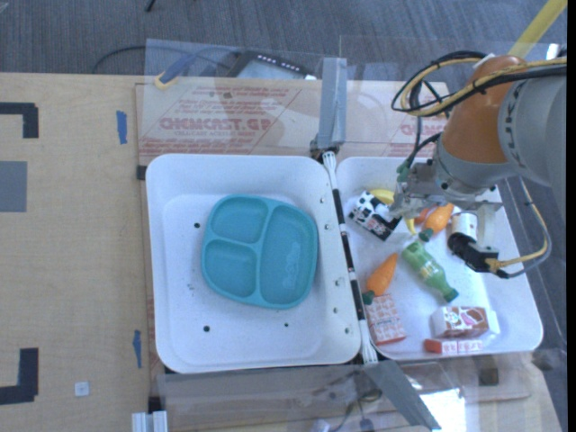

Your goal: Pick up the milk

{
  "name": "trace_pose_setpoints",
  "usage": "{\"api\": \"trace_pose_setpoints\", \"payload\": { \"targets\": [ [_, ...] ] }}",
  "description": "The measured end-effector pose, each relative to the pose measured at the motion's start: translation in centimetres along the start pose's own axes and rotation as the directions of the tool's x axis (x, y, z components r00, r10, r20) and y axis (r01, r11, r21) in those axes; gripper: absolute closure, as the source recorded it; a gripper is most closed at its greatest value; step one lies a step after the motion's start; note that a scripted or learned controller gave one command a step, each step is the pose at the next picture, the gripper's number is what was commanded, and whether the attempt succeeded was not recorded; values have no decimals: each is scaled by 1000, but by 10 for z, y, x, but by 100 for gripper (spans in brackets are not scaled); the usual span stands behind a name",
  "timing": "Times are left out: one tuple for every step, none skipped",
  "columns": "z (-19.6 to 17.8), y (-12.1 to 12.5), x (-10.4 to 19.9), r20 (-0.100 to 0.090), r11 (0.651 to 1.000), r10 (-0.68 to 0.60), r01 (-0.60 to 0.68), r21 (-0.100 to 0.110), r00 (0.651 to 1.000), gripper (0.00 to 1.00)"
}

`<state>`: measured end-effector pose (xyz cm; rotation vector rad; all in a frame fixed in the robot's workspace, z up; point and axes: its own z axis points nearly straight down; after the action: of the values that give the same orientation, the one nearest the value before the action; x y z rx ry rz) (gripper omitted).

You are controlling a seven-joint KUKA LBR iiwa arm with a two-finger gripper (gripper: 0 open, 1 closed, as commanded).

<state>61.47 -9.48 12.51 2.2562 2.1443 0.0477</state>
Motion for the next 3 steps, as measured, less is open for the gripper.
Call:
{"api": "trace_pose_setpoints", "payload": {
  "targets": [
    [1, 0, -1, 1, 1000, 1, -1, 1, 1000, 0],
    [-11, 1, 0, -1, 1000, 1, -1, -3, 1000, 100],
    [9, -35, -7, 4, 999, 36, -36, 5, 999, 100]
  ]
}}
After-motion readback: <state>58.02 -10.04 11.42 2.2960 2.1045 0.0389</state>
